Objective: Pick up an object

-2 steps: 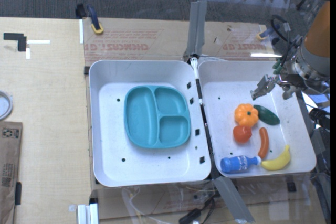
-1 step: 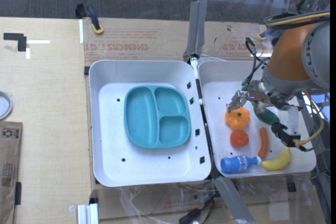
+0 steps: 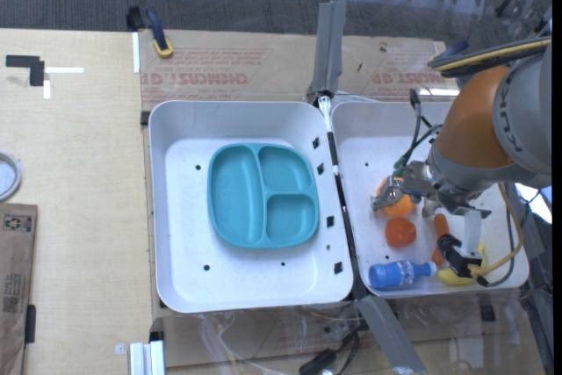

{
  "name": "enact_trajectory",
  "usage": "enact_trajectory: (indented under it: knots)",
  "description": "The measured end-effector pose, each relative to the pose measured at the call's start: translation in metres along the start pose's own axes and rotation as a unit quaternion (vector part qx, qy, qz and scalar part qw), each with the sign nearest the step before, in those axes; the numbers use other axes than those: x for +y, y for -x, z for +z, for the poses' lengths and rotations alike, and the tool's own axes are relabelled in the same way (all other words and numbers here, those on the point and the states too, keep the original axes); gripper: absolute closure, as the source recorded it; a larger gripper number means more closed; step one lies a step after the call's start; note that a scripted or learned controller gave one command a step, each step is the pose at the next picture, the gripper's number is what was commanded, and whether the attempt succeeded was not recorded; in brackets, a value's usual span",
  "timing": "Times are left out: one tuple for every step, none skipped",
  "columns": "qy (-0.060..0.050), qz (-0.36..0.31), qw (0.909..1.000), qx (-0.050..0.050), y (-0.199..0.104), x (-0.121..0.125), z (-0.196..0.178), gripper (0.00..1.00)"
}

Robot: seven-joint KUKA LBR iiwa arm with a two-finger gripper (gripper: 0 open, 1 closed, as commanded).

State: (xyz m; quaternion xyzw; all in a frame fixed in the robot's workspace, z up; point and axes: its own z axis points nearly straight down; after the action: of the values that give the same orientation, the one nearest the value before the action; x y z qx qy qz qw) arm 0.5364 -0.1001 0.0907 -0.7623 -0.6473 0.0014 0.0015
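Orange fruit-like pieces lie in the right bin [image 3: 369,145], and the gripper [image 3: 391,198] is down among them, its tips at a small orange object [image 3: 399,206] near the bin's middle. Whether the pincer is spread or pinched I cannot tell, since the wrist and cabling hide it (the slanted view does not help). Just below sits a round red-orange ball [image 3: 401,232], and further down a blue bottle [image 3: 399,274] lies on its side beside a yellow piece [image 3: 454,278]. The left bin [image 3: 176,189] holds a teal divided tray [image 3: 263,194], well apart from the arm. My worry is crowding: the pieces lie close together, so a closing grasp could nudge the round ball away or pinch only an edge, letting the object slip on the lift.
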Motion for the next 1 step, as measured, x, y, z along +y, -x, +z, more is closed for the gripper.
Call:
enact_trajectory:
  knots:
    - [0.000, 0.002, 1.0000, 0.000, 0.0009, -0.0001, -0.0087, 1.00]
